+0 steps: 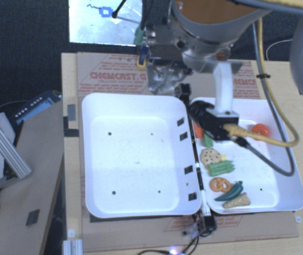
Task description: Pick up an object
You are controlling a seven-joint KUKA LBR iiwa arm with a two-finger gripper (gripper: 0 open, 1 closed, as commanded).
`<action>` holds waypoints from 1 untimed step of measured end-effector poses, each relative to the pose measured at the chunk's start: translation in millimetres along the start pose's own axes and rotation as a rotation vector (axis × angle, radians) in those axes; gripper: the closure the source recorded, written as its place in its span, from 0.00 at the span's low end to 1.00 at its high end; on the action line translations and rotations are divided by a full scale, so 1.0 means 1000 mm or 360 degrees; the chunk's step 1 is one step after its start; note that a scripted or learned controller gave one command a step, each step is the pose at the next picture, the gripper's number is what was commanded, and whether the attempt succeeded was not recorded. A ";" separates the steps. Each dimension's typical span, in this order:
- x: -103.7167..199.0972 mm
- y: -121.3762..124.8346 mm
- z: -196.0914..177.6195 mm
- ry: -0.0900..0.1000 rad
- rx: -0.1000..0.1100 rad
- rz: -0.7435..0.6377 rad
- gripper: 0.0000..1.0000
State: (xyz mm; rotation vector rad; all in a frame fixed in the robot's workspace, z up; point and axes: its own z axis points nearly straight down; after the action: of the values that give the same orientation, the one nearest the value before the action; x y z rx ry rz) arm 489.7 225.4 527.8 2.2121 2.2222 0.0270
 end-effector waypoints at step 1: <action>-0.015 -0.003 -0.008 -0.0010 0.0021 0.0006 1.00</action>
State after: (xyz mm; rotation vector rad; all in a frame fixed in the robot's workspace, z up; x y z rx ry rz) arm 486.4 210.3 535.8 2.2200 2.2214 0.0054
